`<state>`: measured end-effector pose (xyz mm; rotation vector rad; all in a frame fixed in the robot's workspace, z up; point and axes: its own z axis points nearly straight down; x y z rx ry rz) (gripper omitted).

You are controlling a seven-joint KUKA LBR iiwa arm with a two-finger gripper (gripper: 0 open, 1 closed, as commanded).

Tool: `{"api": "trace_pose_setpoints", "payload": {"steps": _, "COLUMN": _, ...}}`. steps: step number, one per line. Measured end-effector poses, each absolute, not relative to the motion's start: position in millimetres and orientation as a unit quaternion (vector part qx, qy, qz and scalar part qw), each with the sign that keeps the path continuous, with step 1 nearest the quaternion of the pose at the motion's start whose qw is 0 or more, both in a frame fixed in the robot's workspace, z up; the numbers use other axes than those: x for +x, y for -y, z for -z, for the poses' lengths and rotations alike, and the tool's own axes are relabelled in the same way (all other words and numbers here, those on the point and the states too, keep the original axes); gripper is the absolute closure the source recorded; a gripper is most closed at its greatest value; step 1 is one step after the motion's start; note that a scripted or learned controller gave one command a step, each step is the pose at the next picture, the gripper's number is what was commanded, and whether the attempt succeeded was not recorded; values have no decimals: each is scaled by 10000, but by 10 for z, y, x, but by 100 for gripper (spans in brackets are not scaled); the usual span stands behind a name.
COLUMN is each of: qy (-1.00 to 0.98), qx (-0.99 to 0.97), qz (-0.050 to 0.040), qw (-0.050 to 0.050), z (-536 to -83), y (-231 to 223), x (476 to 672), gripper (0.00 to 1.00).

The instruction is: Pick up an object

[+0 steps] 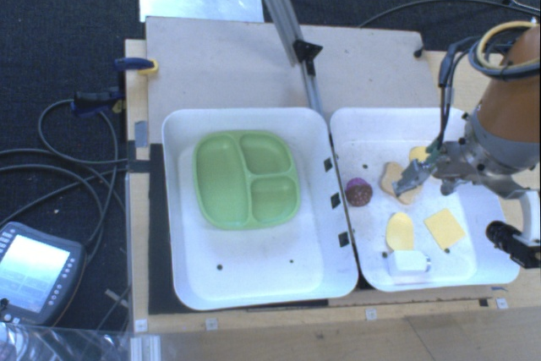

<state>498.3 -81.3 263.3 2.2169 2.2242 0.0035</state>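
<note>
1. Tan cookie-shaped piece (393, 178) sits in our right bin (372, 131); the tool (414, 178) is right on it.
2. We can't tell its grip state.
3. Next we'd want a firm pinch, then a straight lift.

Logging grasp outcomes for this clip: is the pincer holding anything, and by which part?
Cannot be told. The pincer sits over the tan cookie-shaped piece in the right bin, but a hold on it isn't visible.

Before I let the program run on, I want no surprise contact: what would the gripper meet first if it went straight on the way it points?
Likely the tan cookie-shaped piece just under the gripper; depth is unclear from above.
</note>
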Motion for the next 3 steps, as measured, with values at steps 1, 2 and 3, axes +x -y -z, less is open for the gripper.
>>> {"api": "trace_pose_setpoints", "payload": {"steps": 1, "qy": -7078, "qx": 7064, "qz": -13, "qw": 9, "z": -2634, "y": 813, "x": 4984, "gripper": 0}}
{"api": "trace_pose_setpoints", "payload": {"steps": 2, "qy": -7070, "qx": 7072, "qz": 12, "qw": -18, "z": -2067, "y": 905, "x": 4959, "gripper": 0}}
{"api": "trace_pose_setpoints", "payload": {"steps": 3, "qy": -7071, "qx": 7072, "qz": 14, "qw": -21, "z": -1470, "y": 972, "x": 4992, "gripper": 0}}
